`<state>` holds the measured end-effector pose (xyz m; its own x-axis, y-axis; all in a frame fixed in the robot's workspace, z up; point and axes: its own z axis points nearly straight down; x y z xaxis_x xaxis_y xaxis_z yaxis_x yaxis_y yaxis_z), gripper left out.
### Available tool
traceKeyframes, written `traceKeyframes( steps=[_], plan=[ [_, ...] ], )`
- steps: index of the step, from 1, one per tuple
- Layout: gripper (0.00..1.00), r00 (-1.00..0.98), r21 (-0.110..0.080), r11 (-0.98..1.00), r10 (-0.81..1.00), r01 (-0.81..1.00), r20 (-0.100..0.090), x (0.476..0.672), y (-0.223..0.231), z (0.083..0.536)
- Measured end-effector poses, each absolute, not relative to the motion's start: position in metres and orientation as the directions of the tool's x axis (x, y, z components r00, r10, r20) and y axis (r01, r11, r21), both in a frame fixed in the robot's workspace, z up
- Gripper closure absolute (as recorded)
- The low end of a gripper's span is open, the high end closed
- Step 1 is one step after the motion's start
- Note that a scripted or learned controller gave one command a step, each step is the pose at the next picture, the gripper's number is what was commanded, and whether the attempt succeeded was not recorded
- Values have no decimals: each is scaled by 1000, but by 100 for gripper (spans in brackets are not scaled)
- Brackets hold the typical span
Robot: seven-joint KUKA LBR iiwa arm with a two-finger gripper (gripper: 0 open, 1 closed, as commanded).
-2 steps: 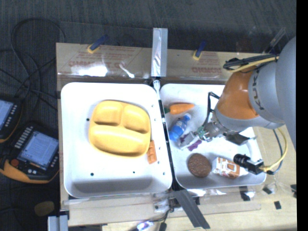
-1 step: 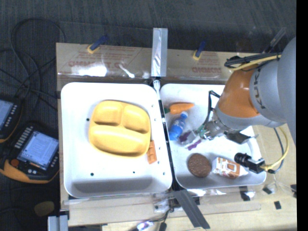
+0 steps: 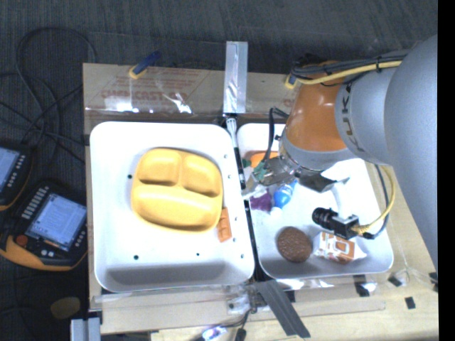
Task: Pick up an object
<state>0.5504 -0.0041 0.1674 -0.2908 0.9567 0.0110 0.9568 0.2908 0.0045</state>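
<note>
Objects for picking were seen in the right bin (image 3: 380, 258): a brown round cookie-like disc (image 3: 293, 244), a small orange-and-white packet (image 3: 337, 247), and blue (image 3: 283, 195) and purple (image 3: 261, 202) items near its left wall. The gripper (image 3: 269, 176) was lowered over the blue and purple items. A yellow divided tray (image 3: 178, 188) was seen upside down in the left bin (image 3: 114, 261).

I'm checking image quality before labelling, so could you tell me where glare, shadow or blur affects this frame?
Camera view: the right bin floor glares almost blown-out white beside the arm; the left bin falls into soft grey shadow along its near wall; the yellow tray is evenly lit; small items under the gripper are soft and hard to separate.
</note>
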Motion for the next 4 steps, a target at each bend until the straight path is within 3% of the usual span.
traceKeyframes(
  steps=[1,2,3,4],
  plan=[
    [0,-269,3,269,963,963,-13,550,-22,167],
    [0,-360,-2,360,933,933,-4,624,-82,184],
    [0,-211,-1,211,977,977,-3,556,-120,92],
    [100,-212,1,212,977,977,-2,557,-120,101]
  ],
)
